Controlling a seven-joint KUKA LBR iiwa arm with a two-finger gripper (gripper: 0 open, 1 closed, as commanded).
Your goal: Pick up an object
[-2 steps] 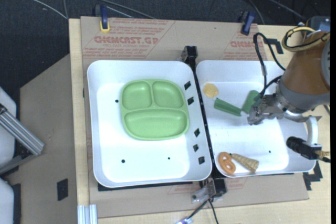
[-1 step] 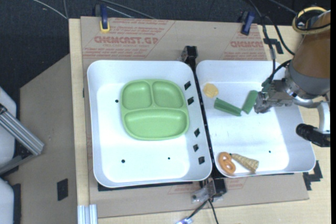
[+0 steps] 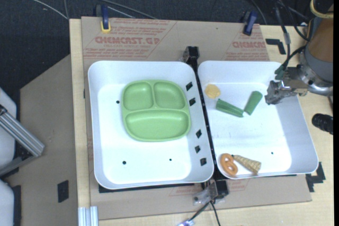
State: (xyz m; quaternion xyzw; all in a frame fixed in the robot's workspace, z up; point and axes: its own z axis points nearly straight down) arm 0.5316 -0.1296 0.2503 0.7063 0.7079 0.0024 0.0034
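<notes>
The gripper [image 3: 275,93] hovers at the right bin's [image 3: 296,135] far right edge, near 2 green cylinders [image 3: 241,106]; its opening can't be told.

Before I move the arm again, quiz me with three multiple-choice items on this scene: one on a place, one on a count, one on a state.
1. Where does the light green divided plastic plate lie?
A. in the left white bin
B. in the right white bin
C. on the cardboard beside the bins

2. How many green cylinder-shaped pieces lie in the right white bin?
A. one
B. two
C. four

3. What is the state of the gripper?
A. closed on the plate
B. carrying the orange ring
C. at the right bin's far right corner, with nothing seen between its fingers

Answers:
1 A, the plate sits in the middle of the left bin.
2 B, one long green piece and one shorter one meet in a V.
3 C, it is beside the shorter green piece, with the orange ring at the near rim.
</notes>
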